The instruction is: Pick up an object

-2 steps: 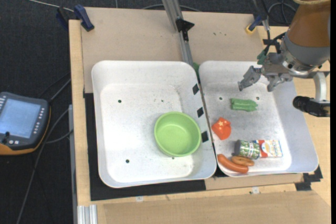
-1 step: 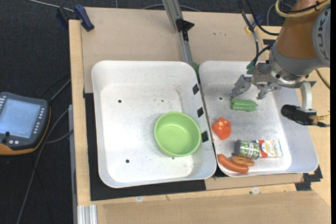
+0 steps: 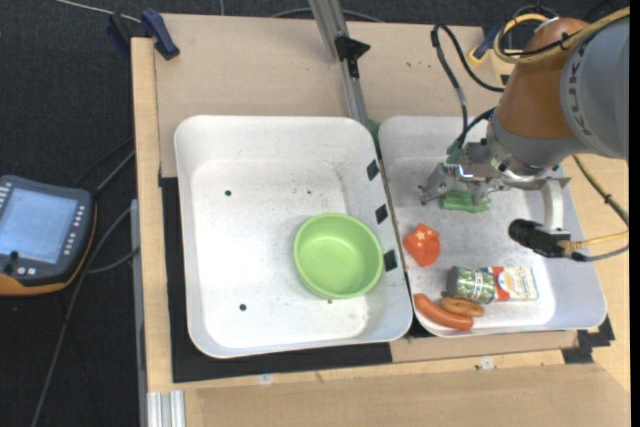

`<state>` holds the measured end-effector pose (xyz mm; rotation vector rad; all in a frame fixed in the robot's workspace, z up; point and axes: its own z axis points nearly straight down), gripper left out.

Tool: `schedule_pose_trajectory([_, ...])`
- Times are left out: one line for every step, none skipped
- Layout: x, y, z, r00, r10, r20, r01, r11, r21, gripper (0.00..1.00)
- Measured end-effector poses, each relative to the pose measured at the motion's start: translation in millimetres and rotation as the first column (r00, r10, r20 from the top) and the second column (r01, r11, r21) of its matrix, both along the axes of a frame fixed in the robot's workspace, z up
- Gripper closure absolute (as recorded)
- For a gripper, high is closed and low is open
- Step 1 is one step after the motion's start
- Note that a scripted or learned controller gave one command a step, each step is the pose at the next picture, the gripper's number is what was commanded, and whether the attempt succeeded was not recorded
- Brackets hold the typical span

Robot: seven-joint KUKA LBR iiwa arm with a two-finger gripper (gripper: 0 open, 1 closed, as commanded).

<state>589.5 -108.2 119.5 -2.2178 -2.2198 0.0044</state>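
The scene is seen from a single camera fixed above the bench (image 3: 250, 65), looking down at a slant. The two white bins are taken in whole: the left bin (image 3: 210, 155) fills the centre of the frame, the right bin (image 3: 580, 285) lies toward the lower right. The bench's far edge runs across the upper part of the frame, and its near edge is cut off at the bottom. Dark carpet (image 3: 60, 75) is seen along the left side and top, so the view is set fairly far back. The arm (image 3: 560, 95) is seen entering from the right edge, in the upper right.
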Motion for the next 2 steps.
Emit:
schedule_pose_trajectory([1.5,0.1,-21.6,1.0,0.0,0.009,0.0,1.0,-0.001,0.0])
schedule_pose_trajectory([2.6,-1.1,-9.4,1.0,-0.001,0.014,0.001,1.0,-0.003,1.0])
